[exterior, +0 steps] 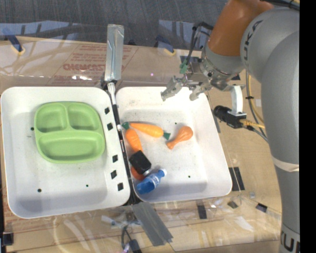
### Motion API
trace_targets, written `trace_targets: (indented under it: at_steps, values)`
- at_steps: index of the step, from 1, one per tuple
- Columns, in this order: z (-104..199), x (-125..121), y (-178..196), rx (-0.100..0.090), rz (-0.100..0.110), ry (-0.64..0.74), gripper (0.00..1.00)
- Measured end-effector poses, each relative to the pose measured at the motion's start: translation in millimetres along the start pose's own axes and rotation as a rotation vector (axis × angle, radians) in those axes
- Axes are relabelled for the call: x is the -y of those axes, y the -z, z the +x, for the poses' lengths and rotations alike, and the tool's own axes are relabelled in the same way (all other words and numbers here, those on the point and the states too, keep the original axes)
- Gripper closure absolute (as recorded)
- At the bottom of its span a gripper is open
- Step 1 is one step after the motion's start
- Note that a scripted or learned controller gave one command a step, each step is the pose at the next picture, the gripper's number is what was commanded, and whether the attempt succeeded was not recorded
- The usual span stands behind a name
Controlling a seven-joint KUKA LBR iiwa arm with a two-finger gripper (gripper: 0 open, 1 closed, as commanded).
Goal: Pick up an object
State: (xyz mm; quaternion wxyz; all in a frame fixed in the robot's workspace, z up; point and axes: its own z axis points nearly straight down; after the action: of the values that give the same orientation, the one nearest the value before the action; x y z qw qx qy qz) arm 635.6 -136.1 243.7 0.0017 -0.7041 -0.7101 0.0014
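My gripper (pixel 183 91) hung over the far edge of the right bin (pixel 213 162), fingers spread apart with nothing between them. Directly toward the camera from my fingertips lay the objects, all resting on the bin floor and apart from me. Nearest was a carrot (pixel 146 129), lying crosswise with its green tip pointing toward a drumstick (pixel 180 136) just beside it. A second orange piece (pixel 132 140), probably another carrot, lay along the divider side, and its end met a black block (pixel 140 161). Beyond that, at the near corner, sat a blue bottle (pixel 150 181), touching or nearly touching the block; contact was hard to judge. Well off to one side of my fingers, across the divider, the left bin (pixel 21 183) held a green sectioned plate (pixel 69 130), flat and upright.
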Motion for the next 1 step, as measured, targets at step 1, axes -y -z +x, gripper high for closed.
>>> trace_targets:
  at_steps: [1]
  values:
    - [9.3, 7.7, -93.0, 0.000, 0.001, 0.176, 0.00]
